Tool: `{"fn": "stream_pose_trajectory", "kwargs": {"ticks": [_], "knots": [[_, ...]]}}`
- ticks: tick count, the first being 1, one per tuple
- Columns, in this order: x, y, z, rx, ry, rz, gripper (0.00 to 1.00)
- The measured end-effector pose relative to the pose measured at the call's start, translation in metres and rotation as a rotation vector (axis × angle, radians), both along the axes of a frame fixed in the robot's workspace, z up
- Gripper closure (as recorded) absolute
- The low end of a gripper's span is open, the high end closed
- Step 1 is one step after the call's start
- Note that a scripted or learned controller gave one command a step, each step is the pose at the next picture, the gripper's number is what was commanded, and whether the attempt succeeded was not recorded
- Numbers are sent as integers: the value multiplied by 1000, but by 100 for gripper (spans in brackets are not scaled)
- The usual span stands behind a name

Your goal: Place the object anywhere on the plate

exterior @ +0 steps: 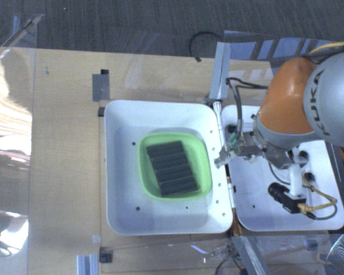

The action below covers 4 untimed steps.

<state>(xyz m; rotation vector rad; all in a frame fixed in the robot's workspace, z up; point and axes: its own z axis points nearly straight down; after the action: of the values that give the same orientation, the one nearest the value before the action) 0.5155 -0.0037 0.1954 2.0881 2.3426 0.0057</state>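
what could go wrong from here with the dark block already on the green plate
1. The dark ribbed block already lies on the green plate; another grab could drag it off.
2. The gripper hangs over the wall between the two bins, so a low sweep toward the plate might clip that rim.

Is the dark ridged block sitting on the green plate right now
Yes, the dark ridged block lies flat inside the green plate in the left white bin, apart from the arm.
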Motion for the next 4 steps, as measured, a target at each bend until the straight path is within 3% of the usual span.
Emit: {"fn": "stream_pose_trajectory", "kwargs": {"ticks": [1,2,3,4], "knots": [[26,-45,-4,-1,-1,-18,0],[18,-107,47,-2,-4,-39,0],[-18,-95,24,0,1,-78,0],[-21,-147,47,-2,-2,-92,0]]}}
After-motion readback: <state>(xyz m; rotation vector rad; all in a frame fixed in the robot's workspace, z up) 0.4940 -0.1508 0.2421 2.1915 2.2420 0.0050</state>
